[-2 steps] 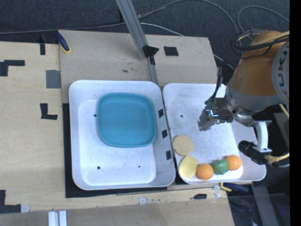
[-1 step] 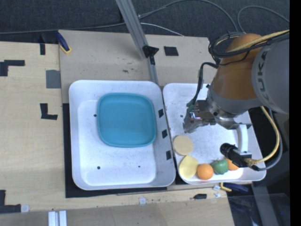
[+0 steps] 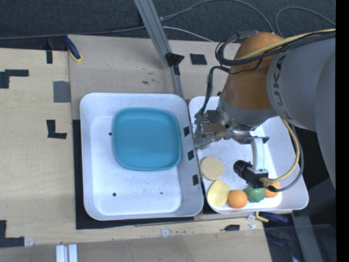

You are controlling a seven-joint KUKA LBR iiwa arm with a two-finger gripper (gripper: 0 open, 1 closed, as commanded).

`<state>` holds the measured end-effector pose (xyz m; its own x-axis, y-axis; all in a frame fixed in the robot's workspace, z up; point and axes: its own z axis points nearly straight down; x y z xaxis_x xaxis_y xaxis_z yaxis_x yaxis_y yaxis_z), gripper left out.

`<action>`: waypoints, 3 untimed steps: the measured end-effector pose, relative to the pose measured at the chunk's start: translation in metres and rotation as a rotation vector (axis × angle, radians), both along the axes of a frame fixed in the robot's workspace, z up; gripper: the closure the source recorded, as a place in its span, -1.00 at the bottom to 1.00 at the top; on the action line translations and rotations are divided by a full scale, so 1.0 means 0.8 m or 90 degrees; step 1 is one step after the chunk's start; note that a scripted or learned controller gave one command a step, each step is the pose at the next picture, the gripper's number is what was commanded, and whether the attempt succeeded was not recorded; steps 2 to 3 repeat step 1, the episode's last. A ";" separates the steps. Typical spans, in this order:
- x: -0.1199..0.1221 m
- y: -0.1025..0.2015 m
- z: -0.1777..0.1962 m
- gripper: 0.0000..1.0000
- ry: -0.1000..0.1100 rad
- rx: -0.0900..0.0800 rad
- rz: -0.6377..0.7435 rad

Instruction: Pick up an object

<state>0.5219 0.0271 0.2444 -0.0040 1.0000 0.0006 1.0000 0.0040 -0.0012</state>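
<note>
Hovering low over the right bin [image 3: 289,201], the tool [image 3: 204,132], its grip state impossible to tell, sits just above a tan disc [image 3: 212,168], yellow piece [image 3: 218,193] and orange ball [image 3: 237,199].

We count two shallow white bins, one on the left [image 3: 92,146] and one on the right [image 3: 289,195], and one square teal plastic plate [image 3: 146,138]. We also count one round tan disc [image 3: 212,168], one pale yellow piece [image 3: 217,193], one orange ball [image 3: 237,199] and one small green object [image 3: 254,194].
</note>
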 end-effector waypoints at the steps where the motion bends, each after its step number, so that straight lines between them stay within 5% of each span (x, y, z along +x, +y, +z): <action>1: 0.004 0.056 -0.017 1.00 0.001 0.000 0.000; 3: 0.004 0.056 -0.017 1.00 0.001 0.000 0.000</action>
